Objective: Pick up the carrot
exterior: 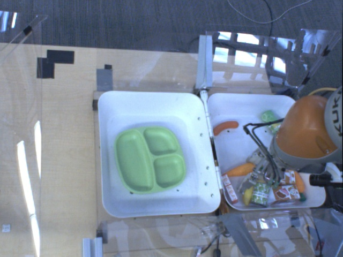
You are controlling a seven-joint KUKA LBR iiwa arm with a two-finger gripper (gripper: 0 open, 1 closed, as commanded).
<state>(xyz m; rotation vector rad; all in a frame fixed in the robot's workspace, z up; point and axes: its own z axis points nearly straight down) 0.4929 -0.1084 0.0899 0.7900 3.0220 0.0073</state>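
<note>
My gripper (261, 171) hangs low in the right bin (236, 106), just right of the carrot (240, 169). I cannot tell if it is open or closed (my arm hides most of it). The carrot lies near the bin's front left corner. The green divided plate (150, 159) sits in the bin left of the carrot's bin.

The arm (313, 130) is grey with a bulbous orange band, thin black cables looping beside it.
</note>
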